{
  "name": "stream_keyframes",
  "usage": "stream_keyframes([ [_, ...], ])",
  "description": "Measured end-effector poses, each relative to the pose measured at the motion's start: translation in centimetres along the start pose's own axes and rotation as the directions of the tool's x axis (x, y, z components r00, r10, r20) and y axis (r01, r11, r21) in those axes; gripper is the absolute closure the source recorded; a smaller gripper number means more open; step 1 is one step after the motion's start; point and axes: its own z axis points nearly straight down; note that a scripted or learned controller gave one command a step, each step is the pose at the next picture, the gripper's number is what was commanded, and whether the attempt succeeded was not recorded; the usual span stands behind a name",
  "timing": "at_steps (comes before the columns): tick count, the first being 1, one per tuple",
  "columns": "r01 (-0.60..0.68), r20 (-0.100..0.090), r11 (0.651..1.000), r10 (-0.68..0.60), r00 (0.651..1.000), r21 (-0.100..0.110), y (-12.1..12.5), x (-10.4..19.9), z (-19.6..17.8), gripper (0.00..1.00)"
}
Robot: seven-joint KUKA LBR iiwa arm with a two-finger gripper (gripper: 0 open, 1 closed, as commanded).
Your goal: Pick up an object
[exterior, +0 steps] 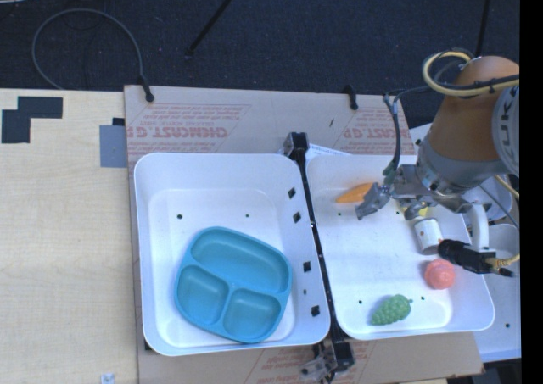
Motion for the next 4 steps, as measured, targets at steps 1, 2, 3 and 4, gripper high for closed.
stream_keyframes([
  [1,-0.001,0.0,1.0,0.001,1.0,0.005,0.2,-0.7,4.8,0.0],
  [2,-0.001,-0.001,1.0,0.001,1.0,0.004,0.9,-0.8,9.6,0.0],
  [3,-0.002,0.0,1.0,0.002,1.0,0.001,0.8,-0.7,11.2,0.0],
  [4,-0.006,0.0,1.0,0.006,1.0,0.001,0.9,-0.8,10.1,1.0],
])
